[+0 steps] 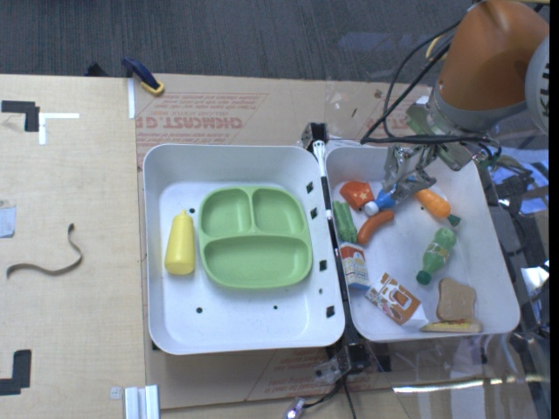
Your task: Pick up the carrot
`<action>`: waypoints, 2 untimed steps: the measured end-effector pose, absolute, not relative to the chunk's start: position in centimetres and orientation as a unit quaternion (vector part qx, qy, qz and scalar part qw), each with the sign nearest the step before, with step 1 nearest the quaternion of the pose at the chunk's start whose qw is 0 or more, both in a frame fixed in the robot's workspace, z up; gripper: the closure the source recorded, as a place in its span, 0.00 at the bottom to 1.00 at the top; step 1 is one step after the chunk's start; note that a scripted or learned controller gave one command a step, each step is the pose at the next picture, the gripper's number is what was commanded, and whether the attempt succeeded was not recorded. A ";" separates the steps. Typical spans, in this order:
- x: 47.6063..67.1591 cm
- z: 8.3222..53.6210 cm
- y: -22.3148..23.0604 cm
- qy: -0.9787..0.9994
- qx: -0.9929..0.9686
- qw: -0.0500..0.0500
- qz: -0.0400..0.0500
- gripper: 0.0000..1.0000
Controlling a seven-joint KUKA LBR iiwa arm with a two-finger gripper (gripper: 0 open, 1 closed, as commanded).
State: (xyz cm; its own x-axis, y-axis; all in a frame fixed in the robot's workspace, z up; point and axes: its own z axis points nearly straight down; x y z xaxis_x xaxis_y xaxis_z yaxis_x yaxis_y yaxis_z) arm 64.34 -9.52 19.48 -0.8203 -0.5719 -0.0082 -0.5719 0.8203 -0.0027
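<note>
Here smooth tapered orange carrot point(433, 203) beside metal end effector point(403, 182).

both white bins point(157, 260) look like smooth, slightly glossy plastic. the green divided plate point(256, 236) is matt plastic, and the yellow bottle point(180, 243) has a soft plastic sheen. the carrot point(433, 203) looks like smooth, shiny plastic, as does the green bottle point(436, 254). the desk point(70, 190) is pale matt wood, with brown printed cardboard point(218, 116) under the bins. the arm's orange band point(493, 46) is glossy.
</note>
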 end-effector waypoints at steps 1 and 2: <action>64.3 19.5 -9.5 0.954 -0.300 0.004 0.000 0.00; 65.1 10.6 -17.7 0.969 -0.246 0.003 0.000 0.00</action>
